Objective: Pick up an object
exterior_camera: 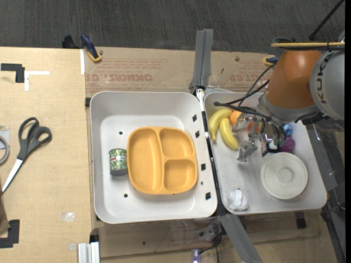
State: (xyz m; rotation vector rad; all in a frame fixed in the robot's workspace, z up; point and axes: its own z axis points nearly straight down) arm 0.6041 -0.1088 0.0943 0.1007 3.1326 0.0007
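Lying in the right bin (312, 199), near its back left corner, are two yellow bananas (224, 128), curved and side by side, with a small orange fruit (236, 116) touching them on their right; they are the things closest to the jaws (245, 152). The jaws hang over the middle of the right bin, just right of the bananas, at the end of the grey arm with its orange band (293, 78); whether they are open or closed I cannot tell, because the metal parts and cables there blur together, and I see nothing clearly held between them.

Just right of the wrist, partly hidden under it, there is a purple object (287, 144) with a bit of blue (287, 129) beside it; I cannot say what these are. In front of them sits a round white bowl (283, 175), upright, taking much of the front right part of the bin; a small crumpled white thing (237, 200) lies at the front left corner, well apart from the bananas.

The left bin (104, 190) holds a yellow-orange divided plate (163, 159) with three compartments, lying in the middle; a small green can (118, 161) lies on its side, touching the plate's left edge.

On the tabletop (49, 201), left of the bins, lie scissors (26, 144) with black handles; a blue and yellow clamp (91, 47) sits behind the left bin.
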